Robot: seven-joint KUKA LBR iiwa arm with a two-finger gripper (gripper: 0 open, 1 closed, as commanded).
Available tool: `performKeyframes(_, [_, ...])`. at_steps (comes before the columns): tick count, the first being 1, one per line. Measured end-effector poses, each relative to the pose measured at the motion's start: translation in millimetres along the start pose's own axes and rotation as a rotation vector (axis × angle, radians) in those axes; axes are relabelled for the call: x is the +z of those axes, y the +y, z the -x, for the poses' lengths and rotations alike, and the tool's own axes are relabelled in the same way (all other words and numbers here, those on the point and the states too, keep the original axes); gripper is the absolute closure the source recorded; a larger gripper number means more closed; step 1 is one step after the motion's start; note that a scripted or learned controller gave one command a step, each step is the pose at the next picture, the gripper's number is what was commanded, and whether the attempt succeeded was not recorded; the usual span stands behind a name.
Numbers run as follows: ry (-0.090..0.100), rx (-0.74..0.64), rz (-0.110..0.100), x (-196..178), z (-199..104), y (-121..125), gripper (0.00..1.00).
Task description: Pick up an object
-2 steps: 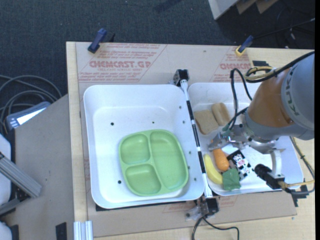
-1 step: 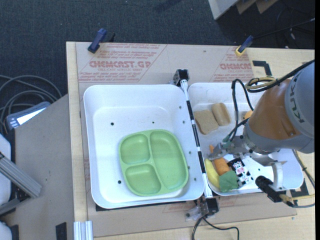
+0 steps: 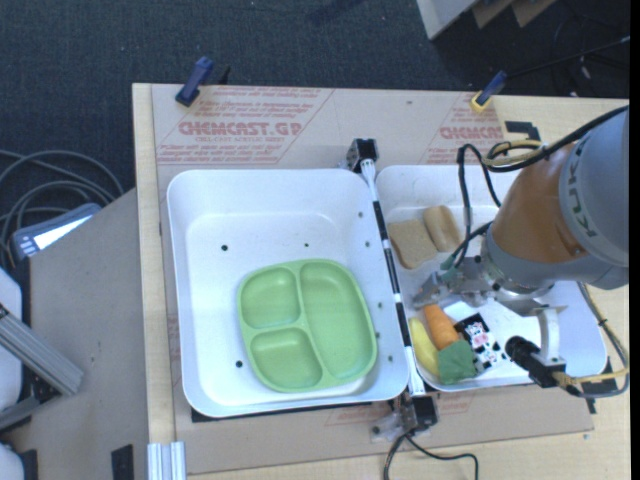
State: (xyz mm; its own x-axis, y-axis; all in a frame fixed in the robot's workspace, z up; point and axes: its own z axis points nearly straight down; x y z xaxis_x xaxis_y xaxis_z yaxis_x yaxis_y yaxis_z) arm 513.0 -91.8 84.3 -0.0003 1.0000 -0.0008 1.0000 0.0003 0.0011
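In the right bin (image 3: 400, 183) lie two tan bread-like pieces (image 3: 425, 233), an orange carrot (image 3: 439, 324), a yellow banana-like piece (image 3: 422, 344), a green leafy toy (image 3: 456, 361) and a small black-and-white patterned item (image 3: 478, 336). My arm, with its orange band (image 3: 535, 213), reaches in from the right and covers much of this bin. The gripper (image 3: 448, 286) hangs low over the bin, just above the carrot and below the bread pieces. I see nothing clearly between its fingers.
The left bin (image 3: 200, 208) holds a green three-compartment plate (image 3: 303, 323). A black divider clamp (image 3: 362, 152) sits between the bins at the back. Blue (image 3: 194, 80) and yellow-blue (image 3: 488, 90) clamps hold the cardboard at the bench's far edge. Cables run by the wrist.
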Motion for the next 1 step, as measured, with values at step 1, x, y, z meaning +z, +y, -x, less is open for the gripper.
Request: performKeyframes(1, [-0.001,0.000,0.002,-9.8,0.2,0.2,1.00])
